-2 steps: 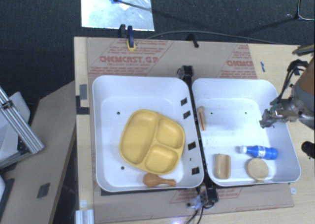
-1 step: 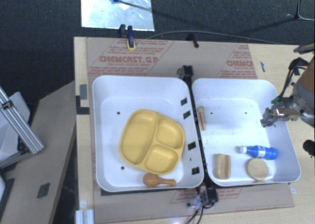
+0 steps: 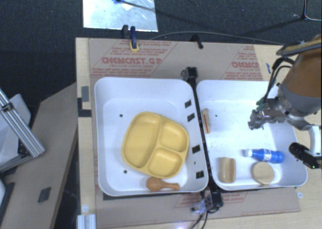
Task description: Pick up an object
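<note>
In the left bin lies a yellow divided plate, stiff but wide and awkward to grip, a wooden spoon below it. Near the right bin's front edge, the small blue bottle looks light and slick, best pinched across its middle. The claw hovers above it; whether it is spread I cannot tell.

Right bin: floor open from centre toward 12 and 9 o'clock; obstacles along the 6 o'clock wall are a tan block, a round wooden disc and a blue bottle just above it. Thin stick lies by the divider. Left bin: yellow divided tray fills the middle (wooden spoon at 6 o'clock); margins at 12 and 9 o'clock passable.
</note>
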`<action>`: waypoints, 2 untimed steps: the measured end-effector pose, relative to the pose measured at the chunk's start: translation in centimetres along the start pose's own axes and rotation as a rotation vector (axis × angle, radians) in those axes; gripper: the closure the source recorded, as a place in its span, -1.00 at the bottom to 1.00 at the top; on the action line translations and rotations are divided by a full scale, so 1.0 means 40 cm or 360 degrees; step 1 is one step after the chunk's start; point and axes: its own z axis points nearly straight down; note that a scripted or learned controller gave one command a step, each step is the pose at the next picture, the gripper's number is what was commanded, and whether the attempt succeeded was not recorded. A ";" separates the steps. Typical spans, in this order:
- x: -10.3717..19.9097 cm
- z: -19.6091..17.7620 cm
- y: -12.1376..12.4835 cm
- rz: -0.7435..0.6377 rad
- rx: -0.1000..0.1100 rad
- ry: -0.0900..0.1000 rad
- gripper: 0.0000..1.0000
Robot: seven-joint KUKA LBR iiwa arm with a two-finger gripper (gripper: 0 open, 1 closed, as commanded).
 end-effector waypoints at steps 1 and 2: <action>0.132 -0.031 0.026 -0.0002 -0.0003 0.0001 1.00; 0.285 -0.035 0.042 -0.0003 -0.0001 0.0002 1.00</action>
